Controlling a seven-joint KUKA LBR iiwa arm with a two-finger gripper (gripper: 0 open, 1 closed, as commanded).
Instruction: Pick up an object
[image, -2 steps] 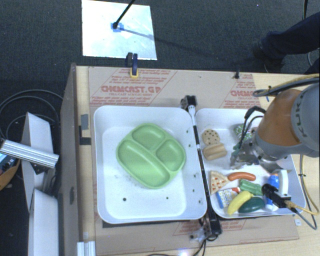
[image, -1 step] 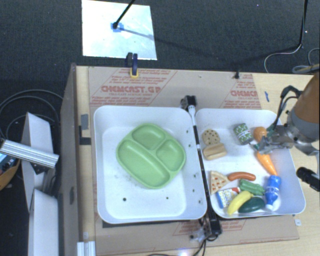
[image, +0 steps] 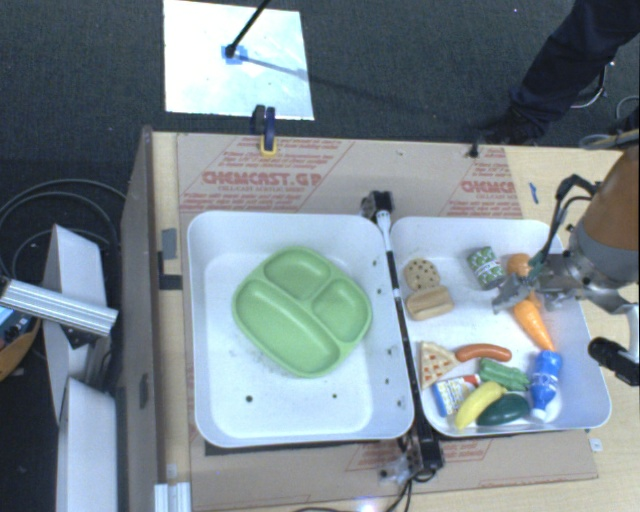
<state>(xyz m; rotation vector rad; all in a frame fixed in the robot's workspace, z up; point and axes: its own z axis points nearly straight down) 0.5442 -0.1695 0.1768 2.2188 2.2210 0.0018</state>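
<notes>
The right bin (image: 596, 400) holds several toy foods. My gripper (image: 516, 290) hangs low over its right side, right at the top end of an orange carrot (image: 535, 322) and just below a small orange fruit (image: 517, 265). A green can (image: 484, 266) stands to the gripper's left. Further left lie a cookie (image: 421, 272) and a piece of bread (image: 428, 303). Toward the front lie a sausage (image: 483, 352), a pizza slice (image: 433, 362), a banana (image: 478, 402) and a blue bottle (image: 545, 380). I see nothing lifted off the bin floor.
The left bin (image: 215, 400) holds a green divided plate (image: 303, 310). A ridge (image: 395, 300) separates the two bins. The grey arm (image: 610, 240) comes in over the right bin's far right edge. A clamp (image: 265, 128) sits at the bench's back edge.
</notes>
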